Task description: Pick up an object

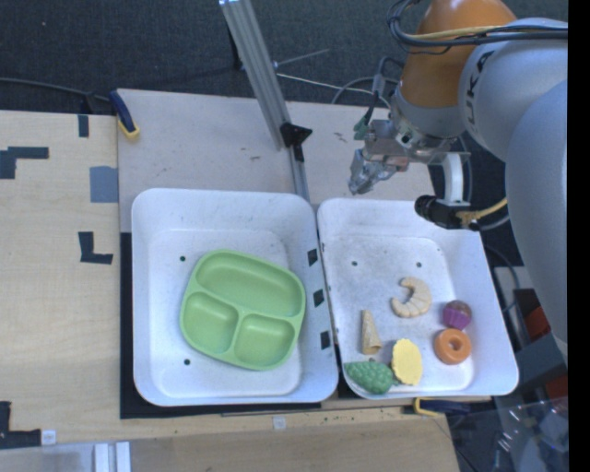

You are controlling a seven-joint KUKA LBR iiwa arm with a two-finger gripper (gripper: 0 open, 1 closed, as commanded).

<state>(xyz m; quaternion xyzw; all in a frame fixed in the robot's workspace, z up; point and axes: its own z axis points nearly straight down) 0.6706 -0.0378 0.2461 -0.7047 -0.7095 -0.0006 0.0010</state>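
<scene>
Pale wooden worktop [55, 304] carries two shallow white bins; the end effector [361, 178] hangs above the far rim of the right bin [369, 221], and I cannot tell its state. Well below it lie a curved tan croissant [412, 297], a purple piece [456, 314] and an orange ring [453, 346]. Down-left, the left bin [157, 217] holds a green divided plastic plate [242, 309].

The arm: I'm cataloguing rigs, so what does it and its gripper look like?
The arm has rounded light-grey casings and an orange band above the wrist. Black cables loop around the band. The gripper is a small grey metal unit.
</scene>
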